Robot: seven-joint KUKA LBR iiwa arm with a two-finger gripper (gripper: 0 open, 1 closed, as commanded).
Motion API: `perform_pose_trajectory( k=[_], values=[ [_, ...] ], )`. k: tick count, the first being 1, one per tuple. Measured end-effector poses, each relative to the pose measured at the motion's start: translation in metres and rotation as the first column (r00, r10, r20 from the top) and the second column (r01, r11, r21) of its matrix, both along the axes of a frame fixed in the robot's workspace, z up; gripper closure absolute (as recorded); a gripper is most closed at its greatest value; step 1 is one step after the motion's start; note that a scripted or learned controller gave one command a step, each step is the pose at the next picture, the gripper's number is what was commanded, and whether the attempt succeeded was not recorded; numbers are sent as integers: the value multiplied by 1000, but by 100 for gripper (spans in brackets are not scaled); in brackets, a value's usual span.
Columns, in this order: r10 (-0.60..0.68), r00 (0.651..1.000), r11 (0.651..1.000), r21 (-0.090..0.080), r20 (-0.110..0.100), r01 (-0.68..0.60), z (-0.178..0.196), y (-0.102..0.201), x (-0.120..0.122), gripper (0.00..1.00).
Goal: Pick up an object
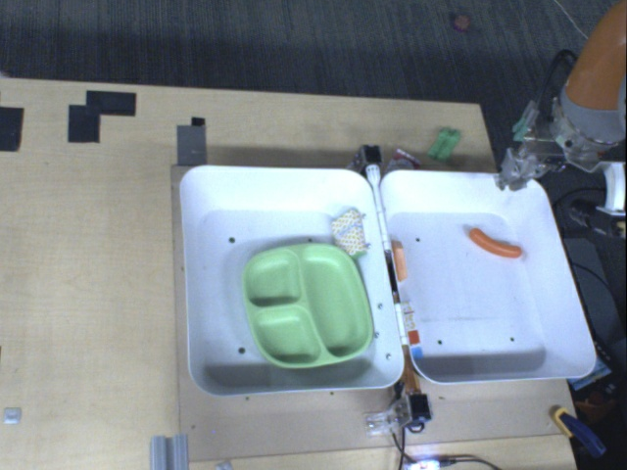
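Left shallow white bin (211, 292): light green plastic plate with three compartments (308, 304), lying flat at the near-centre. Small crumpled pale patterned scrap (349, 229) just beyond the plate's far right corner, touching or nearly so.

Right shallow white bin (549, 302): small orange sausage-shaped item (495, 244), slim, slightly curved, rounded ends, lying flat in the far half, apart from the walls.

Hand (513, 172) over the right bin's far right corner, well apart from the sausage. Spread or pressed together: cannot tell.

Small green object (445, 144) on the worktop (88, 292) beyond the bins.
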State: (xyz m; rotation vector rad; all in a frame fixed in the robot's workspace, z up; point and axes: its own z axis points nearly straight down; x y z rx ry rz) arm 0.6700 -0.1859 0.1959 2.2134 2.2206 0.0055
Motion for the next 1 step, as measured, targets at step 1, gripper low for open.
perform_pose_trajectory(
  k=[1],
  values=[
    [1, 1000, 1000, 1, -2, -1, -1, 1, 0, 0]
  ],
)
